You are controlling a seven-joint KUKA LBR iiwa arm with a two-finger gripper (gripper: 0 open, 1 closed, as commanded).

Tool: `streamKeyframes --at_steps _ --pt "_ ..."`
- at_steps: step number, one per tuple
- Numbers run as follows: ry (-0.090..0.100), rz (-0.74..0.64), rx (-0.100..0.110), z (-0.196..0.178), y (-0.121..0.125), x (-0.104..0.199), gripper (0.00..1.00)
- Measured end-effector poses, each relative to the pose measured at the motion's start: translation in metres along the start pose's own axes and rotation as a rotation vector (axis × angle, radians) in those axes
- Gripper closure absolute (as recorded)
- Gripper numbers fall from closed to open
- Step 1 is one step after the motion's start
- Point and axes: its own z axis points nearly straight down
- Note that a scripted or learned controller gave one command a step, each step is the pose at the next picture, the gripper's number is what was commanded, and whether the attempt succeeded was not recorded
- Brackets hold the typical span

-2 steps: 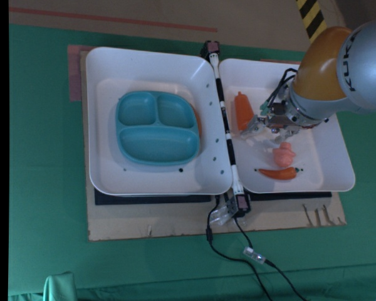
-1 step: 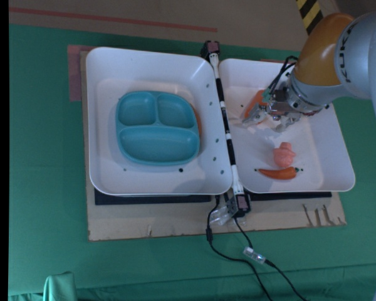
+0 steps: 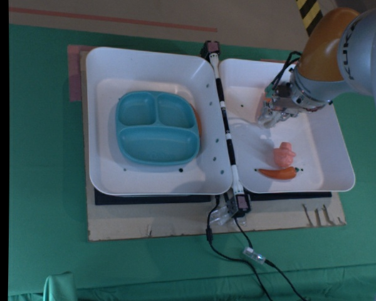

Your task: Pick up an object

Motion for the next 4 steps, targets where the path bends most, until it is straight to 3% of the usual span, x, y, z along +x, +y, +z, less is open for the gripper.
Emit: streamKeyframes --at_steps 1,2,3,4 --pt "0.002 -0.002 0.018 -0.062 0.025 -0.059 1.00" --pt "0.001 -0.003 0.018 -0.132 0.086 -0.077 1.00" --pt "0.001 -0.003 0.018 -0.148 0.121 -0.077 1.00" --pt "0.002 -0.003 0.021 -0.133 0.120 -0.030 1.00"
